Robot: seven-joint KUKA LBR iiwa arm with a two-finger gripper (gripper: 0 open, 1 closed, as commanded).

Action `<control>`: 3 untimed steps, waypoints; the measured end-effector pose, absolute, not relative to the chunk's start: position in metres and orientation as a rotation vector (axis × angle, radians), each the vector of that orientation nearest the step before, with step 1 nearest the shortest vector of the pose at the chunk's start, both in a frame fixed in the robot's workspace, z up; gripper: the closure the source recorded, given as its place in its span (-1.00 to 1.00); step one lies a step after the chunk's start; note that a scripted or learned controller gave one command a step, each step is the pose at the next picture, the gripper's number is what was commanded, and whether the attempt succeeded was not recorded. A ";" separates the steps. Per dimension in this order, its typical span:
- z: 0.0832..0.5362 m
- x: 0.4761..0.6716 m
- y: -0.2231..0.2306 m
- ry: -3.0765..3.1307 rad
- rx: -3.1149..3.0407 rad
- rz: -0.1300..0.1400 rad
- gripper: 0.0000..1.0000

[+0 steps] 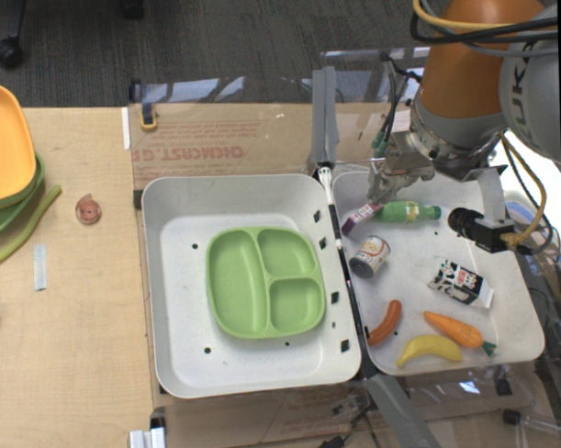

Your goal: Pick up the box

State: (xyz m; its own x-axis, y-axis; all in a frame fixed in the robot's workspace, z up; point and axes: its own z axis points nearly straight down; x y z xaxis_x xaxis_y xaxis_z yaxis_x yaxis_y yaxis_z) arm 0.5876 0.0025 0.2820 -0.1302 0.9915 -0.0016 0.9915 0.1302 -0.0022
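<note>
The box (460, 282) is a small black-and-white carton with a white end, lying flat in the right-hand part of the right bin (514, 348). My gripper (383, 185) hangs at the back left of that bin, over the left end of a green bottle (409, 211) and a purple-tipped marker (357, 218). The box lies well to the right of the gripper and nearer the front, apart from it. The grey arm with its orange band fills the upper right.
A small can (370, 256), a red sausage (385, 321), a carrot (454, 329) and a banana (430, 350) share the right bin. The left bin (175, 360) holds a green divided plate (265, 281). Stacked orange and green plates (4, 155) sit far left.
</note>
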 end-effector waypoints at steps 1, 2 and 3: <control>0.218 0.617 0.066 -2.398 -2.028 0.005 1.00; 0.190 0.598 -0.024 -2.481 -1.926 0.005 1.00; 0.199 0.591 0.054 -2.210 -2.232 0.004 1.00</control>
